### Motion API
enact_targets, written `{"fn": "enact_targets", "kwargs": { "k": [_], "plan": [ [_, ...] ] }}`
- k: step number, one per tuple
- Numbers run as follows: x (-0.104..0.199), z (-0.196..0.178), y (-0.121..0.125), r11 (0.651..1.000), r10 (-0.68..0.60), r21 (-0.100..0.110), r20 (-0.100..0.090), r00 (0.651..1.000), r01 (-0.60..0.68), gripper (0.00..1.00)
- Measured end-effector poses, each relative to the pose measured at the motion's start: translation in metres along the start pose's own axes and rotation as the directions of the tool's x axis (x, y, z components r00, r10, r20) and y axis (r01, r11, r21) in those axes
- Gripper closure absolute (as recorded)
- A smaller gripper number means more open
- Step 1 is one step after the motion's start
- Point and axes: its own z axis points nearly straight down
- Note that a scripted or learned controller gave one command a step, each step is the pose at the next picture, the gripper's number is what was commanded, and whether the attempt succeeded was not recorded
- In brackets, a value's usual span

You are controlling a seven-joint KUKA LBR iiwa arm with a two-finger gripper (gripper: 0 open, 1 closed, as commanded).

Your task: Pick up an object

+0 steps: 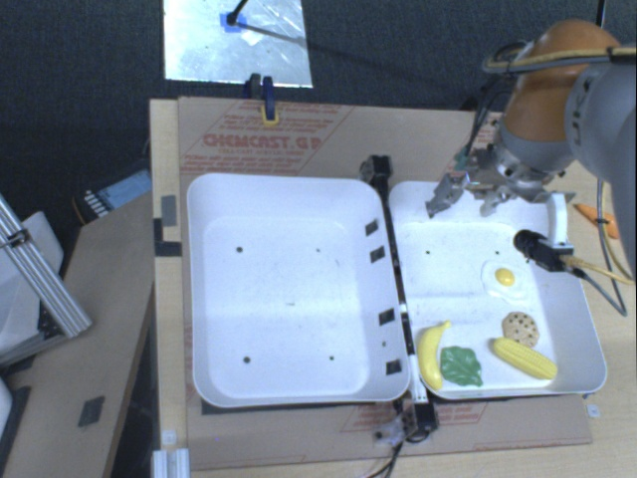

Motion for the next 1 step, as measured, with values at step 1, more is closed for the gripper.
{"fn": "enact_targets", "kwargs": {
  "k": [1],
  "plan": [
    [0.0816,-0.1682,0.0288,1.0,-0.01,-0.022,-0.001,1.0,0.01,0.0]
  ]
}}
